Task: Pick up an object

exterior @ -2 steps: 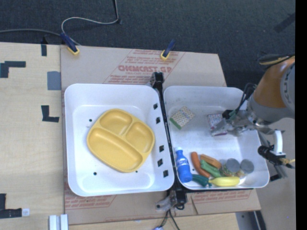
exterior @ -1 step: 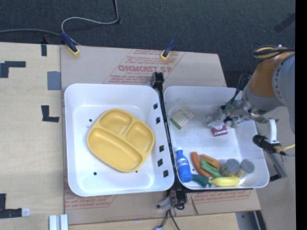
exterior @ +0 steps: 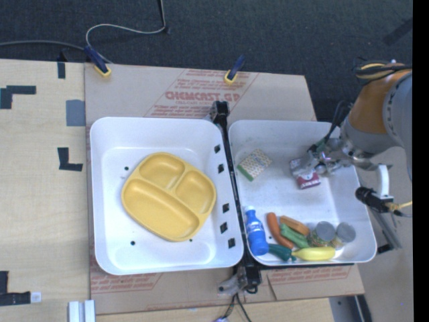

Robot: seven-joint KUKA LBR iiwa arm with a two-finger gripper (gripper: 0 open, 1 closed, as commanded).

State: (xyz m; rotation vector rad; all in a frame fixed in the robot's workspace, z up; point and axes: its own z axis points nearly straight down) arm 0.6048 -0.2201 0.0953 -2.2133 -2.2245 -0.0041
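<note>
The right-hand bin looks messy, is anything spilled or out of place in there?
Nothing looks spilled. The blue bottle lies on its side, and the toy vegetables and banana are heaped in the right bin's near corner. The yellow tray sits askew in the left bin.

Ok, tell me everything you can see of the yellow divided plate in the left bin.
The yellow plate looks like moulded plastic, a rounded square split by raised ridges into three compartments, nothing in them. It lies flat and turned at an angle on the floor of the left bin, roughly central, apart from the walls. Nothing else touches it.
</note>
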